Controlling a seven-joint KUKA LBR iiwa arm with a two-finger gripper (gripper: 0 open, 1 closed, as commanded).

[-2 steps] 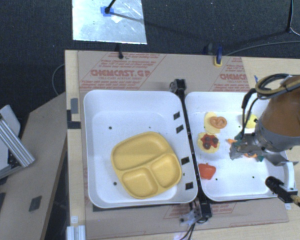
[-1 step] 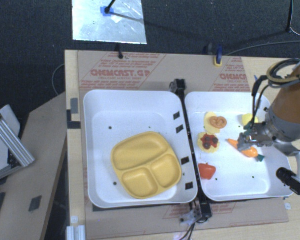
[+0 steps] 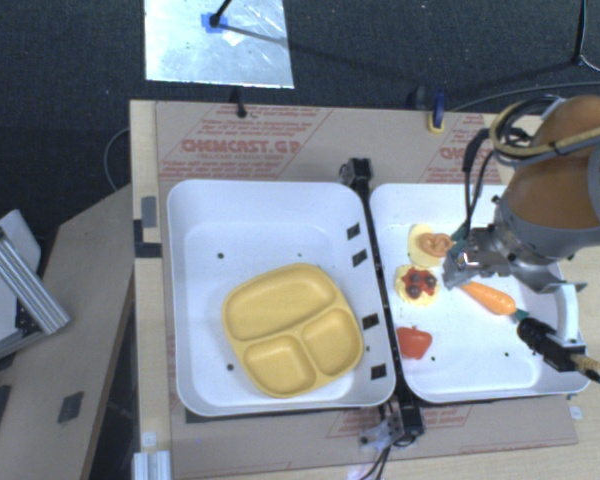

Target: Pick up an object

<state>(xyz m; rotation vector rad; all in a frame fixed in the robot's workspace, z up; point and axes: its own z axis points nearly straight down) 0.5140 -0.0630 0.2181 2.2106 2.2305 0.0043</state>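
Gripper [image 3: 460,261] low in the right bin [image 3: 480,373], among four small toy foods.

The carrot [image 3: 489,297] lies near the bin's right edge, just below the gripper; whether the fingers are parted or closed, and whether they touch anything, cannot be told from here. To its left sit one pale round piece [image 3: 429,241], one small plate of dark berries [image 3: 418,284] and one red piece [image 3: 414,341] toward the front edge. The left bin [image 3: 210,208] holds one yellow three-part tray [image 3: 292,328].
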